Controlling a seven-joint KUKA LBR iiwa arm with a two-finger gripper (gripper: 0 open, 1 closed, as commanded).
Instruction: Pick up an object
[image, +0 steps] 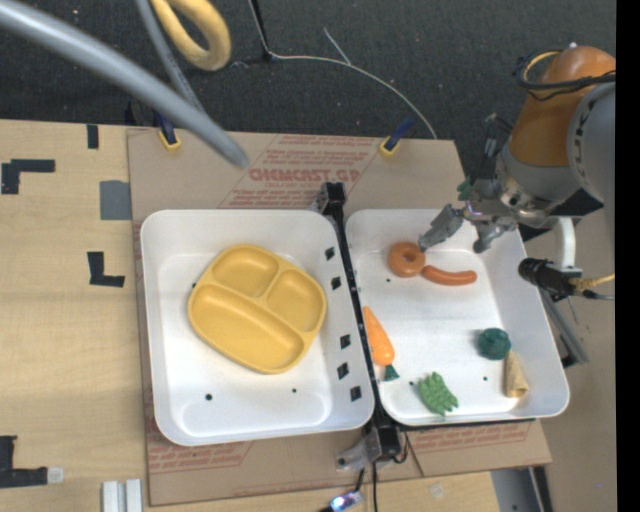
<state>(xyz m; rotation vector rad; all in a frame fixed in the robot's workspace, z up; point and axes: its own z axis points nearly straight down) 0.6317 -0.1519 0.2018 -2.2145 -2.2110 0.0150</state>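
Observation:
My gripper (464, 236) hangs over the back of the right bin (455, 330), fingers spread apart with nothing between them. Just left of and below it lie a brown doughnut (406, 259) and a red sausage (450, 276), touching each other. An orange carrot (378, 338) lies along the bin's left wall. A green leafy piece (436, 392) sits near the front edge. At the right side rest a dark green ball (493, 343) and a beige cone (514, 376).
The left bin (180, 400) holds a yellow divided plate (258, 306). A black divider with clips (345, 300) runs between the bins. A grey pole (150, 75) crosses the top left. Cables and a black fitting (548, 275) sit by the right bin's edge.

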